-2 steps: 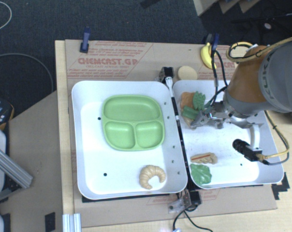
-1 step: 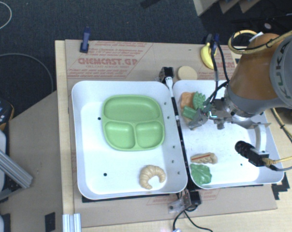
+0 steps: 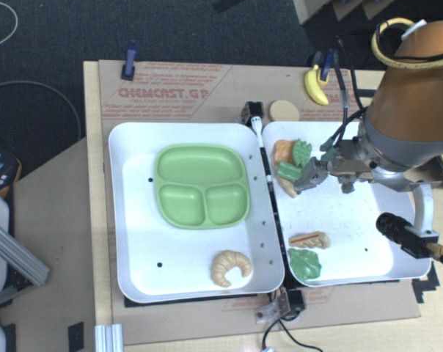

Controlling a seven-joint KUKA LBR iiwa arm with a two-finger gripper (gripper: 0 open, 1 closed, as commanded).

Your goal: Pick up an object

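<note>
My gripper (image 3: 308, 177) hangs low over the upper left part of the right bin (image 3: 368, 233). It is right beside a cluster of toy foods: an orange piece (image 3: 282, 151), a green leafy piece (image 3: 302, 152) and a green piece (image 3: 287, 171) just left of its tip. Whether it touches any of them I cannot tell. Near the bin's front lie a small sandwich-like toy (image 3: 309, 239) and a green leaf-shaped toy (image 3: 306, 263).
The left bin (image 3: 126, 196) holds a green divided plate (image 3: 203, 184) and a croissant (image 3: 231, 267). Behind the bins on the board lie a banana (image 3: 317, 86) and a tan disc (image 3: 284, 111). The arm's bulky body (image 3: 412, 108) overhangs the right bin's far right.
</note>
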